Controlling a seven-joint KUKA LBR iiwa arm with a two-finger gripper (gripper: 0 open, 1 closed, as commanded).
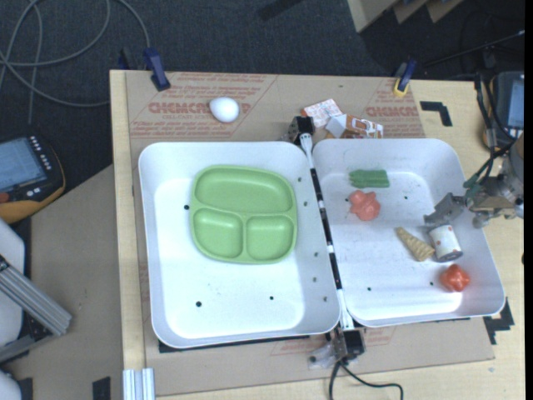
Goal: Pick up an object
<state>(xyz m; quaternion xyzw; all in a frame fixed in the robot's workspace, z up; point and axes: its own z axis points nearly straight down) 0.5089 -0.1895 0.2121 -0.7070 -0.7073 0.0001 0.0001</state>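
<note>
I see the gripper (446, 212) at the right bin's (391, 302) right edge, just above a white cylinder (445, 242), finger state I cannot tell; cone (414, 243) beside it; green tray (244, 213) in left bin (225, 315)

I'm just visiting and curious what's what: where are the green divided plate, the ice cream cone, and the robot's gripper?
green divided plate (244, 213): camera view, its centre, where the dividers meet.
ice cream cone (414, 243): camera view, middle of the tan cone.
gripper (445, 211): camera view, the tip at the right bin's edge.
</note>
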